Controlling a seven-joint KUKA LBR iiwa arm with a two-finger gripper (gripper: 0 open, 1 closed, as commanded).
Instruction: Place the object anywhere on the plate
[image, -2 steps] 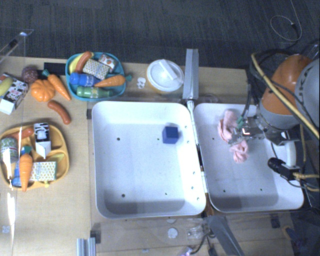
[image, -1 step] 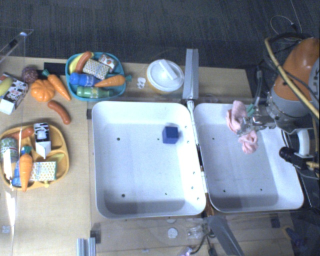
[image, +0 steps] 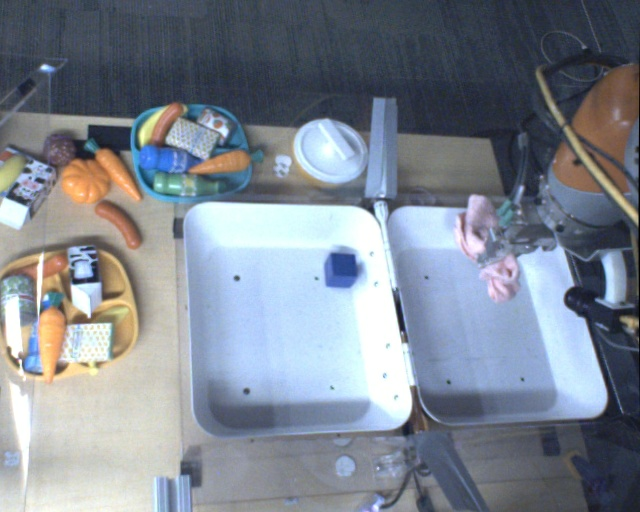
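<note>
Plainly, cloth: a pink cloth (image: 488, 255) hangs crumpled over the far right part of the right bin (image: 470, 380), one fold up near the far rim, another drooping lower.
Pincer: the gripper (image: 500, 238) sits at the cloth's right side, metal parts buried in the folds; whether it is pinching the cloth or merely touching it, I cannot tell.
Handling: by the look of it soft, light and limp, so it should sag and trail from any hold, not break or slip; a pinch on a thick bunched fold near the middle seems safest.
Plate: a white round dish (image: 330, 150) stands on the bench beyond the left bin's far right corner, probably the goal, though it could be a lid.
Left bin (image: 230, 400): a small blue cube (image: 342, 269) lies near its far right corner.
Obstacles: a grey upright bar (image: 379, 150) rises at the bins' far junction, just beside the dish; a trailing cloth tail could snag there.
Bench left side: a blue bowl (image: 190, 150) and a yellow tray (image: 70, 315) of toy food, well apart from the route.
</note>
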